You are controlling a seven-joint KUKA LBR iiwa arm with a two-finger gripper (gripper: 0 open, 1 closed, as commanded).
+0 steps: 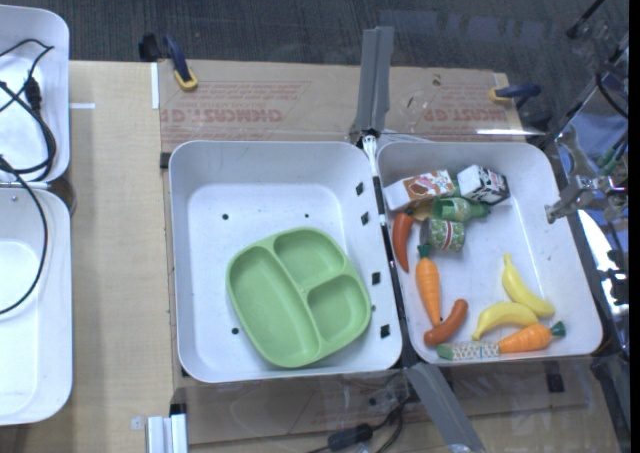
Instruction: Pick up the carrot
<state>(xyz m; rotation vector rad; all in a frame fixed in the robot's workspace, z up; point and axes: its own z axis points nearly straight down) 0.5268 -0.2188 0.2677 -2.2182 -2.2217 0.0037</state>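
Two white bins sit side by side on the worktop (110, 241). The left bin (200, 181) has a green divided plate (298, 296) lying in it, three compartments, sitting toward the near right part of the bin floor.

The right bin (565, 241) is where all the toy food is. There are actually two carrots in there. One carrot (428, 286) lies near the left-middle of the bin, green top pointing away toward the far side, its tip down by a sausage (446, 322) that angles across just beside it. The second carrot (526, 338) lies along the near wall, leaves toward the right, right under two bananas (515, 301) that sit touching each other. A small printed strip (470, 350) lies between the sausage and that second carrot.

Further back there's a red chili pepper (402, 238) along the left wall, a green can (447, 235), a green bottle (458, 208), a small snack packet (428, 185) and a little black-and-white carton (483, 182), all bunched together at the far end.

As for the end effector, I honestly can't tell how open it is or whether it has hold of anything. There's just some metal hardware at the right edge past the bin wall.
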